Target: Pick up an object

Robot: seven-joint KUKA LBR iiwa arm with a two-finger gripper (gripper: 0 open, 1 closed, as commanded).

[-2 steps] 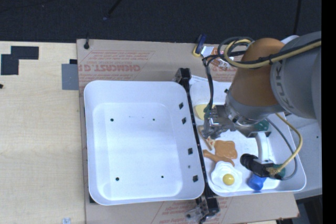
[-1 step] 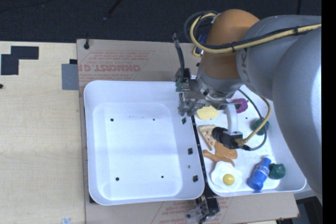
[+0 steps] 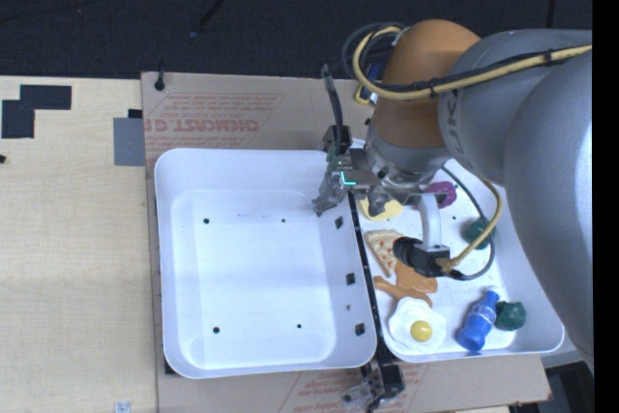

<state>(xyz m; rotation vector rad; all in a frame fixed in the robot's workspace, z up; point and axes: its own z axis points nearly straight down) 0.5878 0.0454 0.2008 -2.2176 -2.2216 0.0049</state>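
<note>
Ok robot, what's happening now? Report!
Gripper low over the divider between bins, nothing seen in it. Toys in right bin: fried egg, blue bottle, pizza slice. Arm covers some.

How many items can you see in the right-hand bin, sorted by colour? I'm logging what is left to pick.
Yellow or orange: 4 (fried egg, pizza slice, orange piece, yellow piece)
Green: 2
Blue: 1, bottle
Purple: 1
Total: 8 visible; the arm may hide more.
</note>
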